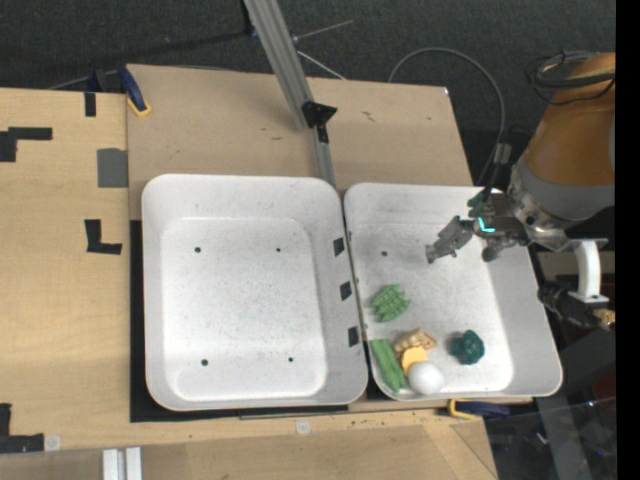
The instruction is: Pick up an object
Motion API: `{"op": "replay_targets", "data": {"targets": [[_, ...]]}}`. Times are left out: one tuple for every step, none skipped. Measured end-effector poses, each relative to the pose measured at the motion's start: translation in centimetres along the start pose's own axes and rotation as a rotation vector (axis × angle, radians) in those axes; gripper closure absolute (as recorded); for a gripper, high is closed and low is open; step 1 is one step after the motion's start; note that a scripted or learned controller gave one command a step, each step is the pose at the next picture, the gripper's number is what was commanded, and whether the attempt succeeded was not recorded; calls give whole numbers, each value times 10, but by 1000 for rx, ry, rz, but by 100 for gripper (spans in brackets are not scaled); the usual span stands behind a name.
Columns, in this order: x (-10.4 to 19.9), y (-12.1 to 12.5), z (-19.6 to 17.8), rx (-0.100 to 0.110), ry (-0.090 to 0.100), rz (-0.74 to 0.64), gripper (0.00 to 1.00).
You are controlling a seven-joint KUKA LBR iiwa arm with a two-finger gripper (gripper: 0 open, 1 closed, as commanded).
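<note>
The right bin point(400, 208) holds a light green ridged object point(389, 302) near its middle. A green stick-like piece point(387, 364), a tan object point(413, 344) and a white ball point(426, 377) lie together at its front edge. A dark teal lump point(466, 347) sits at the front right. My gripper point(464, 244) hangs over the right part of this bin, above and behind the objects, with its two dark fingers spread apart and nothing between them.
The left bin point(240, 288) stands beside the right one, with black clips along the divider between them. A grey metal pole point(285, 53) slants in from the top. Wooden bench surface lies behind and left.
</note>
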State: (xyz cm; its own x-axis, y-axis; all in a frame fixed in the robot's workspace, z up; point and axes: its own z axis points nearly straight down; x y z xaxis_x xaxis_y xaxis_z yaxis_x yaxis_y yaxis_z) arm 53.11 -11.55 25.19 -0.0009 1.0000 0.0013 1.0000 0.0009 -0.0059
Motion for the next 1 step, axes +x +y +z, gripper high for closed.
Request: {"op": "replay_targets", "data": {"targets": [[0,1,-2,-4,-1,-1,0]]}}
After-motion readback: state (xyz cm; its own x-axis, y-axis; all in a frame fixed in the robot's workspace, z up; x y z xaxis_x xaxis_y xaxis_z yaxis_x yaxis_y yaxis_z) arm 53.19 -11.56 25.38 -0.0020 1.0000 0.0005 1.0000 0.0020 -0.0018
